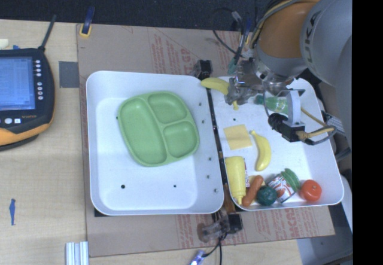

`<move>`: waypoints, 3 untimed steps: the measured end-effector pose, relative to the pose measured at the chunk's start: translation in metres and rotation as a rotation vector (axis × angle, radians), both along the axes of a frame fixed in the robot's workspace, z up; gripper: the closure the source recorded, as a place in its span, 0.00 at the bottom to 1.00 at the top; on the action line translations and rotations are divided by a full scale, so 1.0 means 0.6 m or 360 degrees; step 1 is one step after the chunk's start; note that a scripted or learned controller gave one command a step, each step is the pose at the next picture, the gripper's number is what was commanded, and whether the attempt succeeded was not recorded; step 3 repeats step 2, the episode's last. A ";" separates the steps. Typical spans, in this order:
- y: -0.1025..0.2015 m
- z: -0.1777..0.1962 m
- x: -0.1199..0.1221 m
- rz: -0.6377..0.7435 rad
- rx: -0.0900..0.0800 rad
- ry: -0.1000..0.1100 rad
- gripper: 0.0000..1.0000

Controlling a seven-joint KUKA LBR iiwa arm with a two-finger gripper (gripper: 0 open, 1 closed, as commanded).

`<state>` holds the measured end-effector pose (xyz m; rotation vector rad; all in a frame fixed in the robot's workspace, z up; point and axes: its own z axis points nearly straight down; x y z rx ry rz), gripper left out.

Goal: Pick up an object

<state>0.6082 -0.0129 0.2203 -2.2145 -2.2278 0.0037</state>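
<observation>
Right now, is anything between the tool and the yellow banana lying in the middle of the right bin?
The pale yellow square block lies just left of the yellow banana, partly along the line from the tool. The space directly above the banana looks unobstructed.

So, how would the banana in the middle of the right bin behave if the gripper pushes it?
The banana lies flat and curved, so it would probably pivot or slide rather than roll. Its skin looks smooth and glossy, likely plastic, so perhaps light and slippery.
</observation>
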 end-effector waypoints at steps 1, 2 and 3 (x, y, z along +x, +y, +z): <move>0.061 -0.049 0.004 0.0001 0.0001 0.0007 1.00; 0.036 -0.048 0.045 -0.0005 0.0002 0.0000 1.00; 0.036 -0.048 0.045 -0.0005 0.0002 0.0000 1.00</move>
